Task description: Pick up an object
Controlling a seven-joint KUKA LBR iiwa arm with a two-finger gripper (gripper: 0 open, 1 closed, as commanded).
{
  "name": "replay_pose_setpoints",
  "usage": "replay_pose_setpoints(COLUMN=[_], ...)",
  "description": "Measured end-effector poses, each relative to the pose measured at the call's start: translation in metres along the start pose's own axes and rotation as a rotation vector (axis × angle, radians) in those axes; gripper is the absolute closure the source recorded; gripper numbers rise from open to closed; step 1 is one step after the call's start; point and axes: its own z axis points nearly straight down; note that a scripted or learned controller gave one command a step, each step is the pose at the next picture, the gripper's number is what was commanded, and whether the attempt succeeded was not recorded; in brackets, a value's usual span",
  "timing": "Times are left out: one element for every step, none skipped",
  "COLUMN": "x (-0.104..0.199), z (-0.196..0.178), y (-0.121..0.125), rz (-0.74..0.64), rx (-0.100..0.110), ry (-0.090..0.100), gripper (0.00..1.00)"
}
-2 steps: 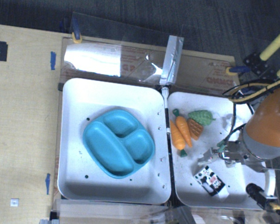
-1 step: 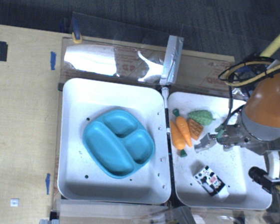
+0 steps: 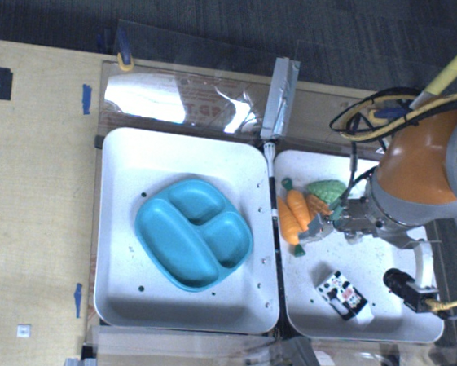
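In the right bin (image 3: pixel 409 322) lie two orange toy carrots (image 3: pixel 293 214) by the left wall, with a green leafy toy (image 3: pixel 324 189) just behind them. A small black-and-white spotted box (image 3: pixel 344 295) rests nearer the front. My gripper (image 3: pixel 318 227) reaches in from the right and is low over the bin, its tip right beside the carrots. The grey arm with its orange band (image 3: pixel 415 162) hides the bin's back right part.
The left bin (image 3: pixel 125 158) holds a blue divided plate (image 3: pixel 194 232). A metal divider (image 3: pixel 280 102) stands behind the two bins. Yellow and black cables (image 3: pixel 376 113) loop above the arm. A black fitting (image 3: pixel 401 284) sits at the right bin's right side.
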Motion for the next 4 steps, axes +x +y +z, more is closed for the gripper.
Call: replay_pose_setpoints(x=[-0.046, -0.073, -0.073, 0.025], z=[-0.001, 0.092, 0.084, -0.001], y=[0.137, 0.134, 0.135, 0.146], rz=[0.031, -0.028, -0.03, -0.045], rx=[0.001, -0.003, -0.002, -0.007], ry=[0.0, -0.001, -0.002, 0.002], gripper=[0.0, 0.0, 1.0, 1.0])
